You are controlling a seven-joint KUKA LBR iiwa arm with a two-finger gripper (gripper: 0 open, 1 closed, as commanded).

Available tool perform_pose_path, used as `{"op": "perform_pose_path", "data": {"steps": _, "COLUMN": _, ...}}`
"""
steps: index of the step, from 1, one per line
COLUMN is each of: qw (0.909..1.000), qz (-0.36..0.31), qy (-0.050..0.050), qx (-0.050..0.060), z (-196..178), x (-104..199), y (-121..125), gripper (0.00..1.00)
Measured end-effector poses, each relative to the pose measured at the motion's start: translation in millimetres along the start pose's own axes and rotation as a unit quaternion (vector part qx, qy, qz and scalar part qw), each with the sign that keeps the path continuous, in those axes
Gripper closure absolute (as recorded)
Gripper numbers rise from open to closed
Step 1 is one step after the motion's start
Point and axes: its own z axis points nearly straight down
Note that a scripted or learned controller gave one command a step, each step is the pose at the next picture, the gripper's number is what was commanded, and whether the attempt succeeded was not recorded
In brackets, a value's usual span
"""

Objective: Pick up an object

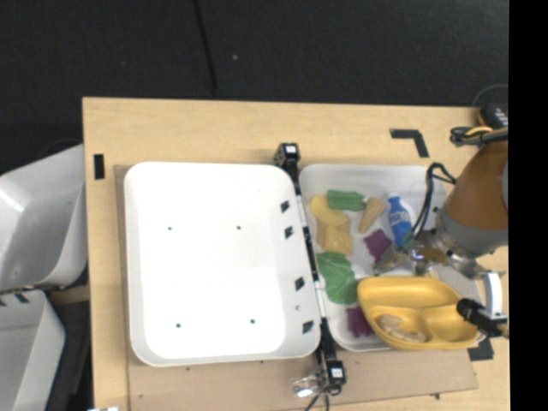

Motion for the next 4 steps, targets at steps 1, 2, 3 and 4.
{"op": "perform_pose_path", "data": {"steps": 1, "qw": 1.0000, "qz": -0.001, "qy": -0.002, "qx": -0.003, "z": -0.7, "x": -22.9, "y": 65.7, "gripper": 0.00}}
{"op": "perform_pose_path", "data": {"steps": 2, "qw": 1.0000, "qz": 0.001, "qy": -0.001, "qx": -0.004, "z": -12.6, "x": -23.5, "y": 64.7, "gripper": 1.00}}
{"op": "perform_pose_path", "data": {"steps": 3, "qw": 1.0000, "qz": -0.004, "qy": -0.002, "qx": -0.008, "z": -61.2, "x": 63.3, "y": 51.4, "gripper": 1.00}}
{"op": "perform_pose_path", "data": {"steps": 4, "qw": 1.0000, "qz": -0.003, "qy": 0.001, "qx": -0.001, "z": -101.7, "x": 114.5, "y": 0.3, "gripper": 1.00}}
